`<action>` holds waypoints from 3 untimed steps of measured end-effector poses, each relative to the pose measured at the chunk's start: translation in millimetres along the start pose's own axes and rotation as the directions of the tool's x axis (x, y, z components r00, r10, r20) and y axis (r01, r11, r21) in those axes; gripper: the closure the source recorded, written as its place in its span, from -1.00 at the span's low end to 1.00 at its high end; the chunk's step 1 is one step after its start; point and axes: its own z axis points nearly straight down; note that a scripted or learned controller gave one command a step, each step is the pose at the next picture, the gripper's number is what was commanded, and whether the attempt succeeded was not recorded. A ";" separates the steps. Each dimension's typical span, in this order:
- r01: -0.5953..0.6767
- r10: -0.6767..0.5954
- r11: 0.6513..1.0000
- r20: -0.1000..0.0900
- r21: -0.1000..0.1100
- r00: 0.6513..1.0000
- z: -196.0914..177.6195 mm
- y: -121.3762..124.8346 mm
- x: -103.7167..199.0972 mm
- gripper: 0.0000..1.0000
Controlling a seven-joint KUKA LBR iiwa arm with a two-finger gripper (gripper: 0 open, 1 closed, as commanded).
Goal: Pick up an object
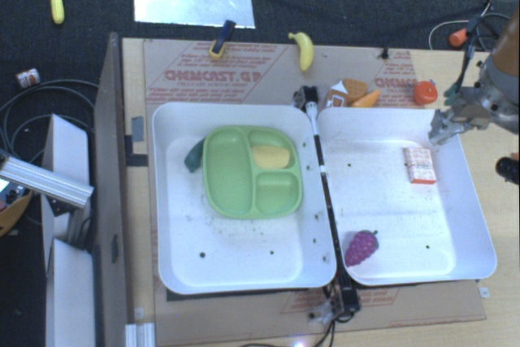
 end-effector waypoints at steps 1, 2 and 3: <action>0.007 -0.007 1.000 0.002 -0.008 1.000 -7.6 86.8 -27.6 1.00; 0.006 -0.006 1.000 -0.001 -0.002 1.000 -11.3 83.7 -14.4 1.00; 0.002 -0.002 1.000 0.000 0.000 1.000 5.7 83.2 -27.9 1.00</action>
